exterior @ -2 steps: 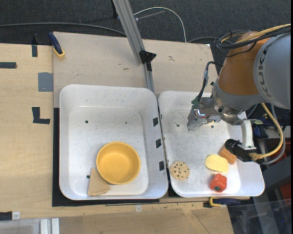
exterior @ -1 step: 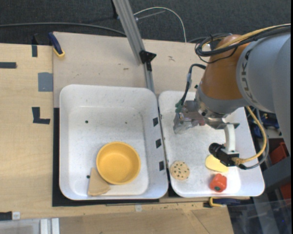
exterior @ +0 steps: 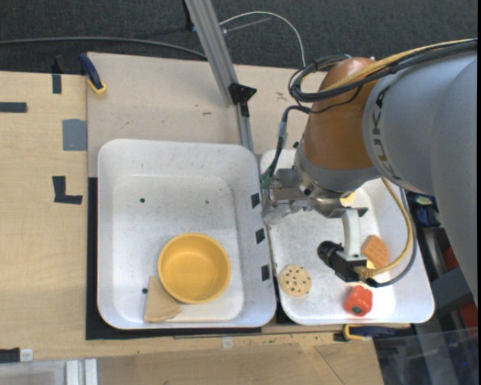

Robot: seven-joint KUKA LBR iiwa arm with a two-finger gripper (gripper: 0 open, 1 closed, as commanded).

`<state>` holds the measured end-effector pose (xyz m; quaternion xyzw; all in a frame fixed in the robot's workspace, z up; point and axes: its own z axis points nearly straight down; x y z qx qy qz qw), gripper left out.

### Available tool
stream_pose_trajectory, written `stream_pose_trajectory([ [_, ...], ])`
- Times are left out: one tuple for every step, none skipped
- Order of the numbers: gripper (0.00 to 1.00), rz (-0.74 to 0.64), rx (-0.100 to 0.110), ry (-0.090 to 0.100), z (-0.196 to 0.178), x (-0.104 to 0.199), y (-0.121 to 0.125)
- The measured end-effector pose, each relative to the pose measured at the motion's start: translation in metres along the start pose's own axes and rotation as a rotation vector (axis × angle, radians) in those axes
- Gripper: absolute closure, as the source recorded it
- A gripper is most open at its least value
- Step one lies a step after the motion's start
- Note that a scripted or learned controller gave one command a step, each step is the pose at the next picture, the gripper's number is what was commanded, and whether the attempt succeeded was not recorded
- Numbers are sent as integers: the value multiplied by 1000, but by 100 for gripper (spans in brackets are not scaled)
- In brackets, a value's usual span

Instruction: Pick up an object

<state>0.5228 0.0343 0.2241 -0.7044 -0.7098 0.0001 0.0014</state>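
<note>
a: what lies nearest in the right bin (exterior: 409, 315)?
b: a small red rounded thing (exterior: 357, 299) by the near rim. just left of it is a flat speckled cookie (exterior: 294, 280), and a little further back an orange wedge (exterior: 376, 251).
a: and the left bin (exterior: 176, 191)?
b: a yellow bowl (exterior: 194, 267) in its near half, sitting partly on a tan flat piece (exterior: 159, 307).
a: which would handle best?
b: i'd guess the red one. it looks light and firm, though it may roll, so pinch it across its middle. the cookie lies very flat and might crumble. the bowl looks stiff and slick, with only its rim to hold.
a: and the end effector (exterior: 289, 197)?
b: it hangs over the far left part of the right bin, tucked under the arm (exterior: 345, 127). i can't tell how open it is, and nothing shows held in it.
a: beyond that?
b: a metal post (exterior: 212, 38) slanting up behind the bins.
</note>
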Motion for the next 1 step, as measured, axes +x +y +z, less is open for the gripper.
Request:
stream_pose_trajectory([
  [100,-1,2,0,6,60,-16],
])
